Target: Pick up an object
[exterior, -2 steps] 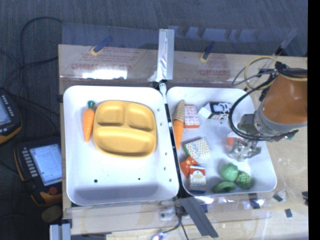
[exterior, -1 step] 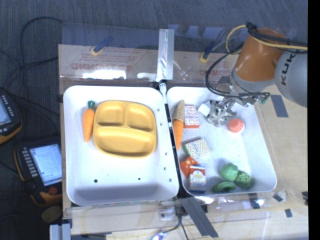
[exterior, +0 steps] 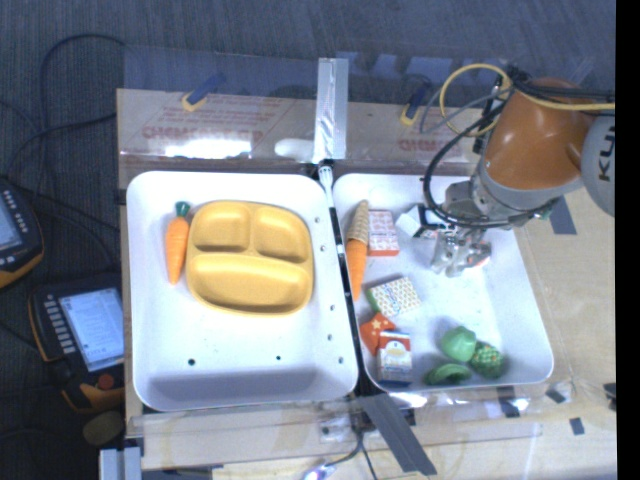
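The gripper point(exterior: 460, 256) is seen low over the upper part of the right bin point(exterior: 530, 318), its metal fingers pointing down; whether they are parted or closed cannot be told, and nothing is seen between them – so, as judged here, no object is lifted yet and the whole pick is left to do. Just beside it a small printed box point(exterior: 382, 232) and a ridged cone point(exterior: 356, 223) are found, then a patterned carton point(exterior: 396, 296), a red-and-white box point(exterior: 394, 353) and glossy green plastic pieces point(exterior: 460, 346) nearer the front. In the left bin point(exterior: 150, 298) a smooth yellow sectioned tray point(exterior: 250, 255) is set, a plastic carrot point(exterior: 177, 246) alongside
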Motion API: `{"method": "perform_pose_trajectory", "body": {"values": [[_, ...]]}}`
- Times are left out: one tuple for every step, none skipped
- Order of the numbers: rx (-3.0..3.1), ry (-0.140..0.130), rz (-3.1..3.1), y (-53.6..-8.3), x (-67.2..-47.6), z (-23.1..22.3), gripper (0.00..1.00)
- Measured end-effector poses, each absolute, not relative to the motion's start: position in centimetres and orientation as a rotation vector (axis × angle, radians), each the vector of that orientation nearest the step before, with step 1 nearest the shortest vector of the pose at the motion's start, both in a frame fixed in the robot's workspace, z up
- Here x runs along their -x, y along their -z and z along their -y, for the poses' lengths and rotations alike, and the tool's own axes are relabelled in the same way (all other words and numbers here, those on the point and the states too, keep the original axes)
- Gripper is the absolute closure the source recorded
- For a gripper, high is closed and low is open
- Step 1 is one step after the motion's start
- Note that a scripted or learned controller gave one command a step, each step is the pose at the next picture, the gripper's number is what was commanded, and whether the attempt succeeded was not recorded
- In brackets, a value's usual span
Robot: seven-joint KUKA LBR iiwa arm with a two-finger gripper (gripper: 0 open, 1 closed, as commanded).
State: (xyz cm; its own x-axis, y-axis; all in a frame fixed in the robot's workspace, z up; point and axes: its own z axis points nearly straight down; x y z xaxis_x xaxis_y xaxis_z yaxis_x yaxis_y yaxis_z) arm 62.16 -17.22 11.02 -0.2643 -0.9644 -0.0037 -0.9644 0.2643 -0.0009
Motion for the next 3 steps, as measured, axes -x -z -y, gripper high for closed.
{"method": "perform_pose_trajectory", "body": {"values": [[2.095, -0.003, -2.340, -11.7, -57.9, 15.3, 1.00], [2.171, -0.006, -2.268, -11.8, -53.0, 13.8, 1.00], [2.241, -0.001, -2.198, -10.7, -57.5, 11.8, 1.00]]}}
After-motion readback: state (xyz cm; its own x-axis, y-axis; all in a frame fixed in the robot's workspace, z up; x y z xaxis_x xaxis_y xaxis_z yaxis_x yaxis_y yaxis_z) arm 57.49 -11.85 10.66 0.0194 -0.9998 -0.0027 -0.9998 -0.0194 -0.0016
